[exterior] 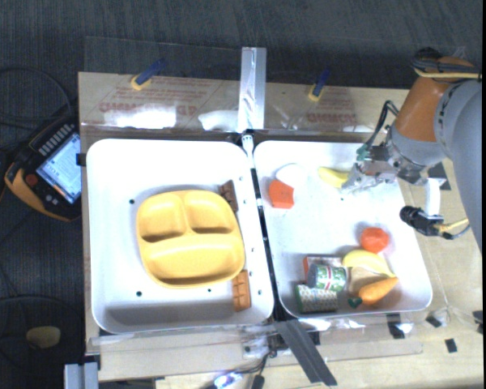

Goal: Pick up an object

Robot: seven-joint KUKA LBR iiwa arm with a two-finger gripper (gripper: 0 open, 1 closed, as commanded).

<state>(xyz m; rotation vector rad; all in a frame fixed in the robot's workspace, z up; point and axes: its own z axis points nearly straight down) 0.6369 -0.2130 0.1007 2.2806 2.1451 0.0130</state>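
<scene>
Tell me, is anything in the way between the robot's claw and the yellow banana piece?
Nothing visible is. The two-finger gripper sits right beside the small yellow banana piece in the right white bin. The orange block lies further left, off the path.

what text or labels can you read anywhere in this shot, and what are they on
No text reads clearly.
Red print on the clear plastic sheet behind the white bins: too blurred to read.
Label on the green and red tin can in the right bin: too small to read.
Lit screen of the orange and black handheld pendant left of the bench: blurred, unreadable.
</scene>
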